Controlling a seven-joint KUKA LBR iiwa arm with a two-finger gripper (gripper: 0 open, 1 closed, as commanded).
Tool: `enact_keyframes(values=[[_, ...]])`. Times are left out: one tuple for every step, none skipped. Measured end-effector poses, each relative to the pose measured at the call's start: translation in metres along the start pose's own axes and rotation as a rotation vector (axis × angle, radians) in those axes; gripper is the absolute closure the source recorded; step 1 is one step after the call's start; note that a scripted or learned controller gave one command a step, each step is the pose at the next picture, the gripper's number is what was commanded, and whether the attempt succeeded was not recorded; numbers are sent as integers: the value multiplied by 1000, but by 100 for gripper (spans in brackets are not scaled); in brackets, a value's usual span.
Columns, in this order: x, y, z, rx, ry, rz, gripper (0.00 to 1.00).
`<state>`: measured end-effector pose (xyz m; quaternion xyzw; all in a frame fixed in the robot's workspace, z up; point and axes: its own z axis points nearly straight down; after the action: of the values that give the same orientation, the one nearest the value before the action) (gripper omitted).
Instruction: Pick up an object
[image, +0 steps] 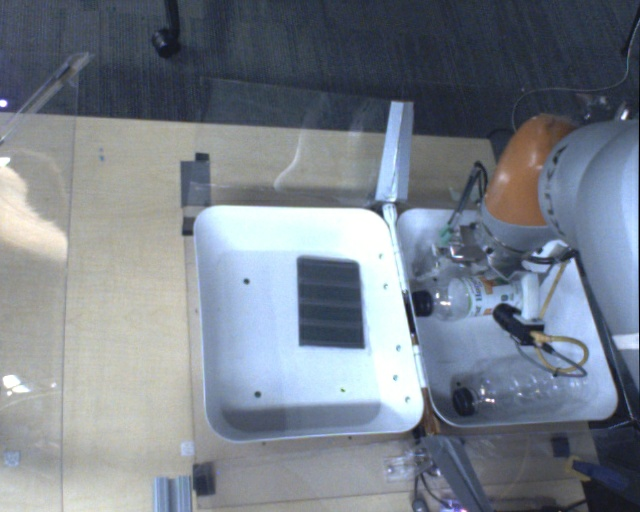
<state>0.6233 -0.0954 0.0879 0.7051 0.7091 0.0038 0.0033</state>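
The pale wooden worktop (120, 330) carries two shallow white bins as I run a pick attempt from the remote desk. The grey arm (590, 190), orange band above its wrist, reaches in from the right and hangs low over the right bin (600, 385). The larger left bin (230, 330) holds one item, a dark ribbed rectangular pad (330, 302) lying flat near its middle, well apart from the arm. In the right bin a clear plastic bottle (520, 388) lies on its side along the near wall, its black cap (463, 400) pointing toward the divider. A second clear bottle (462, 300), also on its side and black-capped (422, 302), lies just below the gripper (452, 258) and close against the bin's left wall. Whether the jaws are wide or narrow I cannot tell from this angle, and I see nothing clamped between them. I judge this to be the approach step, with the upper bottle as the likely target. The next move calls for centring over the bottle's body, descending squarely across its width, and closing gently, since a smooth round bottle is apt to roll or squirt aside.
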Motion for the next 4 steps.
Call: enact_keyframes(values=[[-62, -11, 0, 1, -3, -132, 0], [-52, -9, 0, 0, -1, -69, 0], [-62, -56, -2, 0, -2, -151, 0], [-92, -99, -3, -13, -6, -193, 0]])
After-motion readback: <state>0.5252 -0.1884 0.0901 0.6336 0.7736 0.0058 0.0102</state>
